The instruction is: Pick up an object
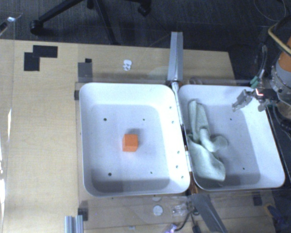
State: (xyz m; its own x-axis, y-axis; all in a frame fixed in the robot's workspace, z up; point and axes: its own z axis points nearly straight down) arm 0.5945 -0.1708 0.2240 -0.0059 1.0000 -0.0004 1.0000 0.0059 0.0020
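A pale wooden bench [39, 144] is bearing two white bins. An orange cube [130, 142] is sitting mid-floor in the left bin [94, 98]. A crumpled pale cloth [203, 142] is lying in the right bin [262, 174], where the gripper [243, 100] is hovering at the far right, fingers parted, gripping nothing.

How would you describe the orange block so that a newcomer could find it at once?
Start at the two white bins side by side and take the left bin. Near its middle sits the orange block, alone on the floor. The pale crumpled cloth lies in the right bin; the block is small, square and bright.
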